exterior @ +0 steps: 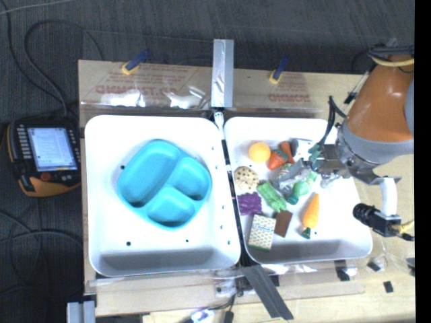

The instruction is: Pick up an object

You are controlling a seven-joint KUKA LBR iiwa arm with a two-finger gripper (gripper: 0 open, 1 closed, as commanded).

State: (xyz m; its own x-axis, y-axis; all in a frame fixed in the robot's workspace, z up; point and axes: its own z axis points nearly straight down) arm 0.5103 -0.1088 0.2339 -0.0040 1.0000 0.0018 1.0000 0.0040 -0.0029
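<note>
Nearest you in the right bin, a patterned packet and a brown block lie side by side, with a toy carrot just to their right, leaf end toward you. A little farther in, a purple bunch of grapes sits beside a green toy vegetable, and a speckled cookie rests near the bin's left wall. Past those, the tool reaches in from the right, low over a grey-and-green clutter of toys at the middle of the pile; you cannot tell from this view whether its fingers stand apart or together, or whether anything is caught between them. Farther still, an orange ball and a red-orange toy lie near the bin's far wall. In the left bin, a blue divided tray sits at a tilt. A handheld control pendant rests off the table's left side.
</note>
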